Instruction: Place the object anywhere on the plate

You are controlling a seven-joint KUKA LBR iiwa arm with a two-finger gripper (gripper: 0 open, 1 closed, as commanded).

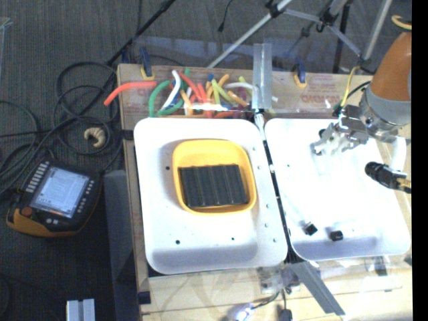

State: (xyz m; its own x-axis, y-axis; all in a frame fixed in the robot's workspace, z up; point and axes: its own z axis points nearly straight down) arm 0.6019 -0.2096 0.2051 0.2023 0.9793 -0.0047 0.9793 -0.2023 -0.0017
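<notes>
A yellow plate (pixel 179 160) lies in the left white bin (pixel 200 246). A dark, ribbed rectangular object (pixel 212 184) rests flat on the plate and covers most of its middle. My gripper (pixel 332 141) hangs over the far part of the right bin (pixel 348 206), well to the right of the plate and apart from the object. Nothing shows in its grasp. The arm's orange band (pixel 394 65) is at the upper right.
Two small black pieces (pixel 309 229) (pixel 336 235) lie near the right bin's front. A black connector (pixel 380 172) juts from the arm over that bin. Coloured tubes (pixel 194 92) are piled behind the bins. A teach pendant (pixel 53 199) lies on the floor at the left.
</notes>
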